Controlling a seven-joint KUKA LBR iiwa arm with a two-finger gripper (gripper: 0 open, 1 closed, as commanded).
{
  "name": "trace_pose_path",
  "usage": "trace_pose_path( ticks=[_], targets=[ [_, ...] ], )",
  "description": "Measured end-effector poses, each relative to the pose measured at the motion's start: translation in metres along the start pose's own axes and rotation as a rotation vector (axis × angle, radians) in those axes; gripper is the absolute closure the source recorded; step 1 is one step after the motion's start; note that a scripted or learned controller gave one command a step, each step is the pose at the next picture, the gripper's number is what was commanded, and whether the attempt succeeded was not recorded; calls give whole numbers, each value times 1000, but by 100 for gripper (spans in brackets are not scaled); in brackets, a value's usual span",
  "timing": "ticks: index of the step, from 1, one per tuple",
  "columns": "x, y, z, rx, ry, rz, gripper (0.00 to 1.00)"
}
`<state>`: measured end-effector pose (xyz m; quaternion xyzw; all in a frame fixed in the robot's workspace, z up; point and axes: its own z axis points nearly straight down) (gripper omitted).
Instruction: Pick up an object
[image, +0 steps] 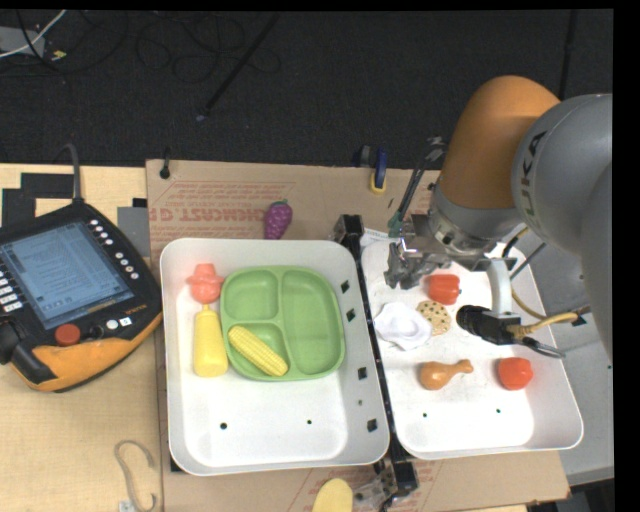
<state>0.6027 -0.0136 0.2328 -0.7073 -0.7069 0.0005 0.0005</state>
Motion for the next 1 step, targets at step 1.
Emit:
trace_pose_path(
  ticks=[1],
  targets=[
    [-1,-2,-3,1,0,0,100]
  ],
)
